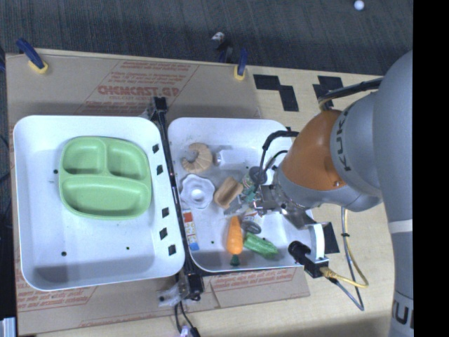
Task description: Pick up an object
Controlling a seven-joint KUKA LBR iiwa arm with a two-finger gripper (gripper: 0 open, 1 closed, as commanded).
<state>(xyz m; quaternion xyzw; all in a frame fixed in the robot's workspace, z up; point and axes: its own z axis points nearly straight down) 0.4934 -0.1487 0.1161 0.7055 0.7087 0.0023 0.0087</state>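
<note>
The surface point(224, 93) is covered by brown printed cardboard, and two shallow white bins sit side by side on it, touching along their inner edges. The left bin point(35, 188) lies toward nine o'clock, the right bin point(210, 255) toward the centre. Blue clamps point(31, 56) grip the cardboard's far edge at eleven and twelve o'clock.
</note>
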